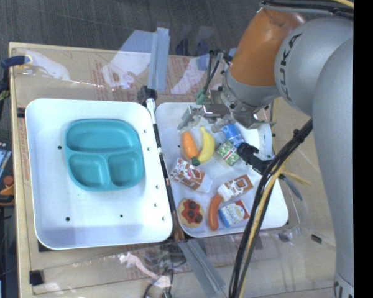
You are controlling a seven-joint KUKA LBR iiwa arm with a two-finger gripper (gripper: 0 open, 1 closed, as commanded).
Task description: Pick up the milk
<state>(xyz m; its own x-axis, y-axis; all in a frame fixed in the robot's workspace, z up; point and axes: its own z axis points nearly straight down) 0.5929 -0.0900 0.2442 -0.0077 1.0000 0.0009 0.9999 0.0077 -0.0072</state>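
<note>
Here, a small blue-and-white milk carton (234, 213) on its side, jaws (206, 118) hidden, state unclear.

robot lab | KUKA arm (311, 61) | taped bench (81, 73) | white bins (43, 166)

The grey arm (311, 61) bears the letters "KUKA" in black.
</note>
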